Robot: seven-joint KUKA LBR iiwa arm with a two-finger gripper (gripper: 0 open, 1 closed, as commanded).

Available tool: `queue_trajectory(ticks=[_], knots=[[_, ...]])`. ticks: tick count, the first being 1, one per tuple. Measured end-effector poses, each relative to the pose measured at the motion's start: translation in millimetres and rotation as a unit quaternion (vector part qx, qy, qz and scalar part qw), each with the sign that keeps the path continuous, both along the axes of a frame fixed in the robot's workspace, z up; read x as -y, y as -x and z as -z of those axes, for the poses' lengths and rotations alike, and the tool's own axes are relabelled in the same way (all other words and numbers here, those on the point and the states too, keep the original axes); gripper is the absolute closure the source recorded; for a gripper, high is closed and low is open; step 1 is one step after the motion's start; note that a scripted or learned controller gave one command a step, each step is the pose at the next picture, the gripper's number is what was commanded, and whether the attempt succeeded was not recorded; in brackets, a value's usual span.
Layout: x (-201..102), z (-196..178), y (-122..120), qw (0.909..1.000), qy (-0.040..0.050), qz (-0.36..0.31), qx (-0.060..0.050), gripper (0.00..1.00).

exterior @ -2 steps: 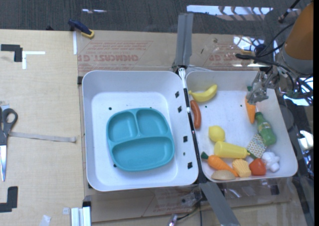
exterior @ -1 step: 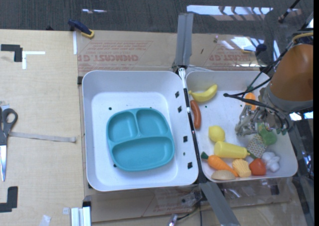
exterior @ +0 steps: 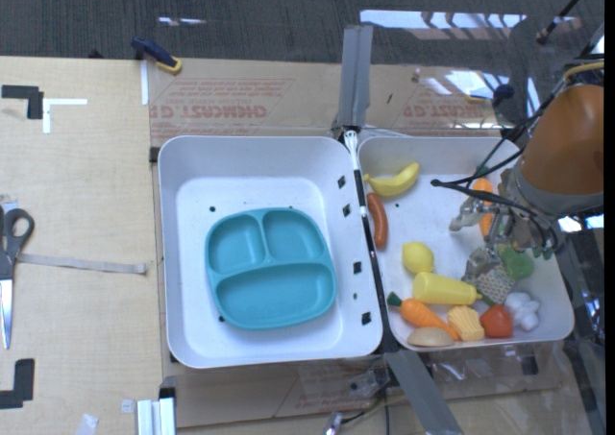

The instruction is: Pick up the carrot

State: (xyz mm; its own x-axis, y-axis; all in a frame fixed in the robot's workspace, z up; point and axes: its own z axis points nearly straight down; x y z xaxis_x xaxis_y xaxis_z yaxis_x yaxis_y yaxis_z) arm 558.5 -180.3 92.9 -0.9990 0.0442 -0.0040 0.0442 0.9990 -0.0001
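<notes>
Carrot [exterior: 421, 313] squeezed among other toy food, near left.
Gripper [exterior: 495, 249] far off; can't tell its state; could grab wrong food.

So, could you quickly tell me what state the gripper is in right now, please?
Gripper: above the right bin's toys, away from the carrot; open or closed cannot be told.

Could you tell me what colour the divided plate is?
The divided plate is teal, in the camera view.

Single fixed overhead camera, slanted down over both bins [exterior: 173, 260].
</notes>
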Motion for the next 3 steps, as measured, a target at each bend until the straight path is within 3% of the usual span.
queue_trajectory(ticks=[1, 2, 3], knots=[[-13.3, -0.2, -54.4, 0.9989, -0.0003, 0.046, 0.001, 0.0], [26.5, -0.6, -71.9, 0.9929, -0.0001, 0.119, 0.001, 0.0], [26.4, -12.0, -73.9, 0.993, 0.0005, 0.118, 0.005, 1.0]])
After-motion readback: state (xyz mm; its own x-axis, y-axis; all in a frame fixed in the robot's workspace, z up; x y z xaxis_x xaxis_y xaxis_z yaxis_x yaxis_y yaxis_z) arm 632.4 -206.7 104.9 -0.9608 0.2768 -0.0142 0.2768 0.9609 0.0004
